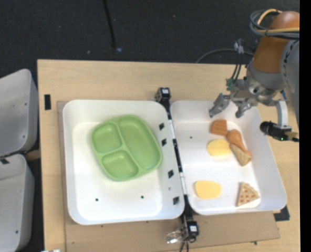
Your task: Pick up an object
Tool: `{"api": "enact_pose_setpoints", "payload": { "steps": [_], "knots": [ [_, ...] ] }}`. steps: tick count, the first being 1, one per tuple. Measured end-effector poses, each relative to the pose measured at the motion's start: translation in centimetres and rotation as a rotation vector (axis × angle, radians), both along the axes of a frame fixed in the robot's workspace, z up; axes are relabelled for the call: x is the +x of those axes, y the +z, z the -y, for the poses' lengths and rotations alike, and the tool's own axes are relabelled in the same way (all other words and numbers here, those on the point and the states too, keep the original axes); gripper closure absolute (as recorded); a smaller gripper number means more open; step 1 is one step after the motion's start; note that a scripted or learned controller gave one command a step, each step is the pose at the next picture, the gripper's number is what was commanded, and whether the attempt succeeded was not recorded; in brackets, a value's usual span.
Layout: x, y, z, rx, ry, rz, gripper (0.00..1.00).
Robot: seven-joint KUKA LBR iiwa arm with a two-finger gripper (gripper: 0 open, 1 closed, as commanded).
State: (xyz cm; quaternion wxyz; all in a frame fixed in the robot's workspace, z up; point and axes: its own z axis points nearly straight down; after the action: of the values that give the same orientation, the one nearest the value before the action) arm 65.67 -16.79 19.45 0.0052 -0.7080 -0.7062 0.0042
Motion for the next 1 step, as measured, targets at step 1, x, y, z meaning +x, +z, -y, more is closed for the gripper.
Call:
{"api": "enact_pose_setpoints", "payload": {
  "steps": [1],
  "knots": [
    [0.31, 0.92, -0.03, -0.002, 0.002, 0.014, 0.00]
  ]
}}
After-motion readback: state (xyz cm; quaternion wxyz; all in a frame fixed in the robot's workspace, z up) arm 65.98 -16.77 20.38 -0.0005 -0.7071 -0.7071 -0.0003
